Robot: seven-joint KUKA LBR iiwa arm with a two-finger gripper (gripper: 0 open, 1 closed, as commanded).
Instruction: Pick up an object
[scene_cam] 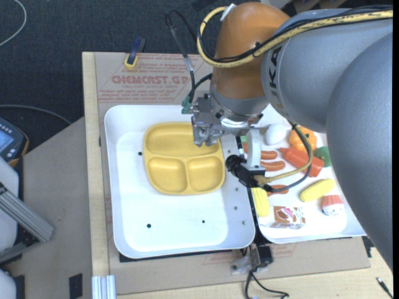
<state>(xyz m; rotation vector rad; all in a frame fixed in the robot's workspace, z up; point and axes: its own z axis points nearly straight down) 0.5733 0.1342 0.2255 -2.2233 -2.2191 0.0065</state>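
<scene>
Over the left bin, the gripper sits low at the upper right rim of a yellow divided plate, which lies flat in that bin. Finger spacing: cannot tell. Toy food is piled in the right bin.

Two bins side by side on the desk, the arm reaching in from the right.

The left bin holds a divided tray in its rear half. The end effector sits over the tray's rear right edge. The right bin holds a heap of toy food, with a packet at its front and an egg at its rear.
</scene>
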